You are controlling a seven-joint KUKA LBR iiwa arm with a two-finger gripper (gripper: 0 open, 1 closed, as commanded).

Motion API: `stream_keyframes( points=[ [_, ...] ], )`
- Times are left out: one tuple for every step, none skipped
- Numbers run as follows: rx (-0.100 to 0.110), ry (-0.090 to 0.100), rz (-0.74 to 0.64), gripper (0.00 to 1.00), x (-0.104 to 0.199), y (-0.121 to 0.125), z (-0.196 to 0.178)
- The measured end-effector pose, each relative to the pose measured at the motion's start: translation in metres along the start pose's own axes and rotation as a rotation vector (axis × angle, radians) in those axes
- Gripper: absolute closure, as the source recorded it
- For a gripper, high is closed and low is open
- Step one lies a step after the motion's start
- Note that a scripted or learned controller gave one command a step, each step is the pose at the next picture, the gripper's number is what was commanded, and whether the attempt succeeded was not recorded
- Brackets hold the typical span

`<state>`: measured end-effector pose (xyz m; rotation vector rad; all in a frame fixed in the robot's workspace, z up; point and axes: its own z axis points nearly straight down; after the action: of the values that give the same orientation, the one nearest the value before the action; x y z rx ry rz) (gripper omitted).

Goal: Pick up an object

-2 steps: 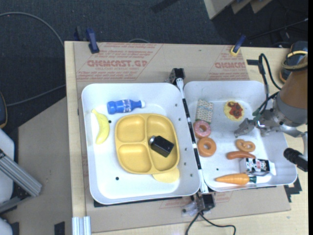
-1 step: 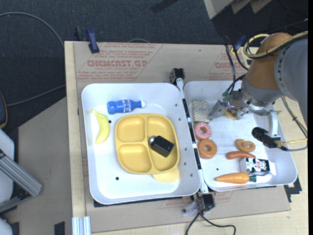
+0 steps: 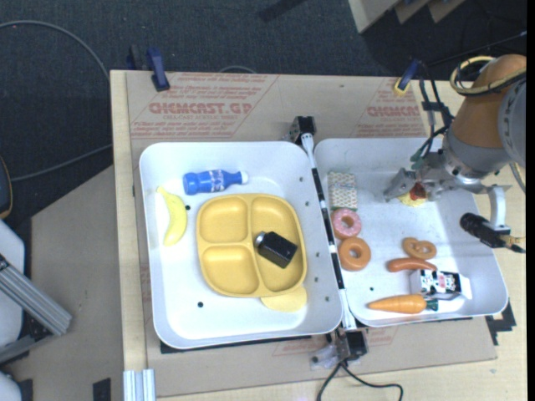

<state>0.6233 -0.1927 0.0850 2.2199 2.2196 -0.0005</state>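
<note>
The gripper (image 3: 415,189) sits low at 1 o'clock in the right bin (image 3: 493,303), its metal fingers closed around a small red-and-yellow object (image 3: 415,194). At 6 o'clock of it lie a glazed pretzel (image 3: 419,247), a smooth sausage (image 3: 409,264) and a tapered carrot (image 3: 398,304). At 9 o'clock, 2 ring doughnuts (image 3: 349,237).

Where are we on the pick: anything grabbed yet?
Done: the arm has reached into the right bin. In hand: the gripper sits low over a small red and yellow item near the bin's far side; I cannot tell if it is gripped. Left: a confirmed grasp and lift. The donuts, sausage and carrot lie untouched.
</note>
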Motion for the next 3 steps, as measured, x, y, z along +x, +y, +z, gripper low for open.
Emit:
stream_keyframes(
  points=[
    [-0.003, -0.001, 0.000, 0.00, -0.028, -0.012, -0.080],
    [-0.006, -0.002, -0.001, 0.00, 0.019, 0.017, -0.005],
    [-0.008, 0.012, -0.007, 0.00, -0.021, 0.027, -0.006]
  ],
)
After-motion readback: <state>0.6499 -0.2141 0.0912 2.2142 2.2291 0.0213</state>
